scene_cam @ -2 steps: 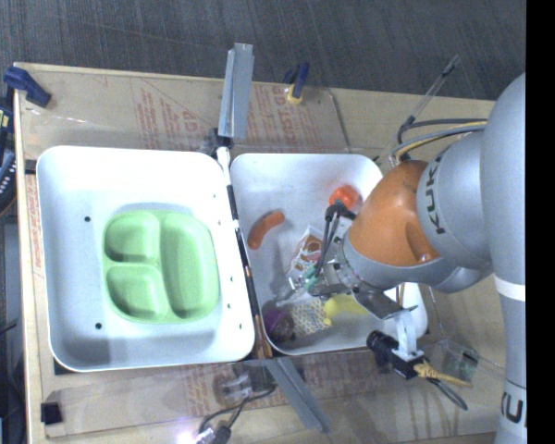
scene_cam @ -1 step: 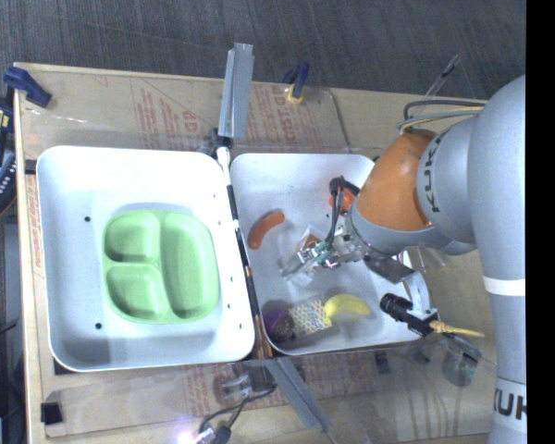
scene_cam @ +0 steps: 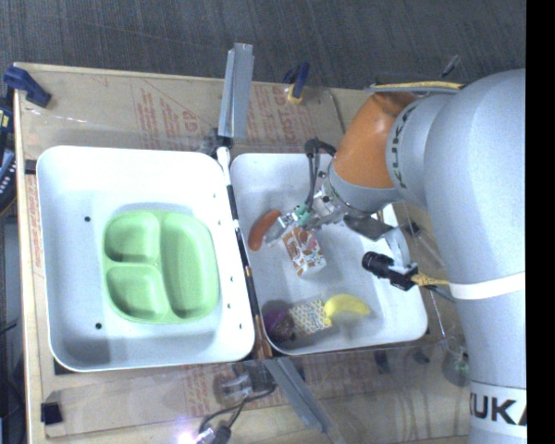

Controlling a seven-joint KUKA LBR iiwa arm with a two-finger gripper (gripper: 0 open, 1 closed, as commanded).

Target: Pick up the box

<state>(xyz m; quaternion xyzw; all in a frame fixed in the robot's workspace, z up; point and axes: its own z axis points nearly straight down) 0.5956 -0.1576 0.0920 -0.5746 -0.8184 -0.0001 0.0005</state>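
gripper (scene_cam: 301, 218) centre frame, over right bin (scene_cam: 402, 322), just above box (scene_cam: 304, 251); jaw state: can't tell. sausage (scene_cam: 263, 228) left of it; banana (scene_cam: 346, 306) lower right. green tray (scene_cam: 160, 265) in left bin (scene_cam: 60, 183).

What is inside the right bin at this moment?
The right bin holds a small patterned box, an orange-red sausage, a banana and a purple item. The arm covers its right part.

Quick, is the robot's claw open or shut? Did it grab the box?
Gripper: right over the box in the right bin; open or shut cannot be told, and no grab shows.
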